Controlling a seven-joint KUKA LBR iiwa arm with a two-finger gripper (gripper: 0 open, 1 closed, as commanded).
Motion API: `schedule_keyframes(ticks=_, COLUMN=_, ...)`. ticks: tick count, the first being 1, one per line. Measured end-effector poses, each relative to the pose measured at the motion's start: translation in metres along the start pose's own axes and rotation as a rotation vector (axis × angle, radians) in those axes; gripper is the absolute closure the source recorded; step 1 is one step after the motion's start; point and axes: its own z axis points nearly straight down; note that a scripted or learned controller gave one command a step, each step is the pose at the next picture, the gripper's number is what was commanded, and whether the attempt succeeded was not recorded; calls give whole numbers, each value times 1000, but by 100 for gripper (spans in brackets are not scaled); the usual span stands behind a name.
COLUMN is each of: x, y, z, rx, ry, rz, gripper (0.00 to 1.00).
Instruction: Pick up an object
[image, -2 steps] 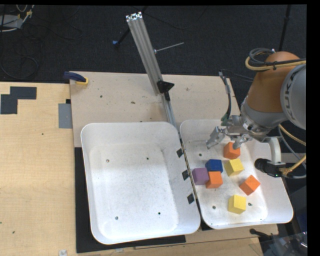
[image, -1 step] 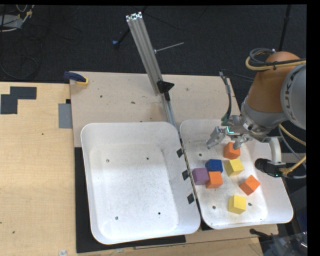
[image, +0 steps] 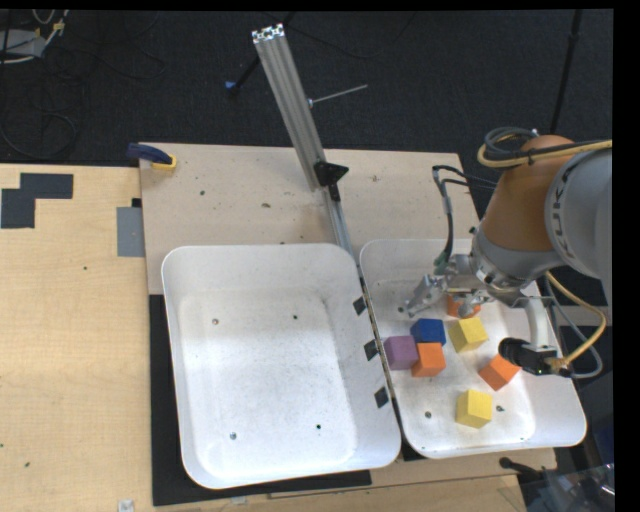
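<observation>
Right bin (image: 560, 425), near to far:
- yellow block (image: 474, 408), nearest the bin's front edge, sitting square-on, apart from the rest
- orange block (image: 497, 372), toward the bin's right edge, turned corner-forward
- cluster at the bin's left edge: purple block (image: 401, 351), small orange block (image: 429, 359) just beside it on the right, blue block (image: 428, 332) touching behind the two
- second yellow block (image: 467, 333), just right of the blue one, tilted a little off the bin's edges
- an orange piece partly hidden under the gripper, shape not clear

All blocks are roughly cubic, so none shows a clear long axis.

Arm: reaches in from the right over the bin's far half, orange band above the wrist, wrist bent down toward the bin floor.

Gripper (image: 447, 293): low over the far middle of the right bin, just behind the blue and second yellow blocks; metal parts point left toward the bin's left edge. Whether it is spread or closed, I cannot tell; nothing is seen held in it.

Left bin (image: 200, 290): beside the right one, sharing the middle edge
</observation>
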Motion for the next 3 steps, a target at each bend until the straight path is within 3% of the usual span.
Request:
schedule_keyframes(ticks=1, x=1, y=1, z=51, rx=-9, ry=0, rz=0, gripper=0)
schedule_keyframes(ticks=2, x=-1, y=1, z=40, rx=-7, ry=1, rz=6, gripper=100)
schedule_keyframes(ticks=3, x=-3, y=10, z=-8, rx=-11, ry=-1, rz=-1, gripper=100)
